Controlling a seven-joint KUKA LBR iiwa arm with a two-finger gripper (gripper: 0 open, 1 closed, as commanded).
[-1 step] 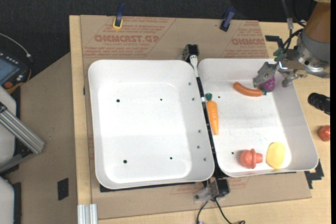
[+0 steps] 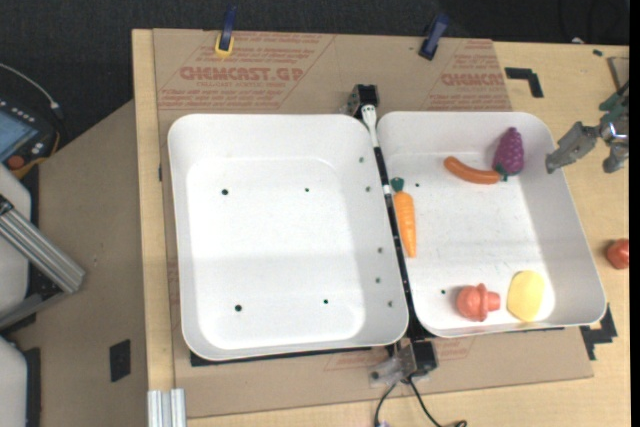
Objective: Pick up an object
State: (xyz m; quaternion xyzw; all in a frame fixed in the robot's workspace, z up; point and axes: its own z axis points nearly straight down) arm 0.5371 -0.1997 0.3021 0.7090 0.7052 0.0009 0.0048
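The right bin (image 2: pixel 575 215) holds several toy foods. A carrot (image 2: pixel 404 223) lies along its left wall. An orange sausage-shaped piece (image 2: pixel 471 172) and a purple grape bunch (image 2: pixel 509 150) rest near the back. A red piece (image 2: pixel 477 301) and a yellow lemon (image 2: pixel 526 295) sit at the front. My gripper (image 2: pixel 588 151) hovers just past the bin's right rim, right of the grapes, fingers spread and nothing between them.
The left bin (image 2: pixel 185 215) sits beside the right one, with a black divider (image 2: pixel 385 205) between them. A small orange object (image 2: pixel 618 255) lies on the bench outside the right bin. Clamps (image 2: pixel 226 35) hold the cardboard base at the back.
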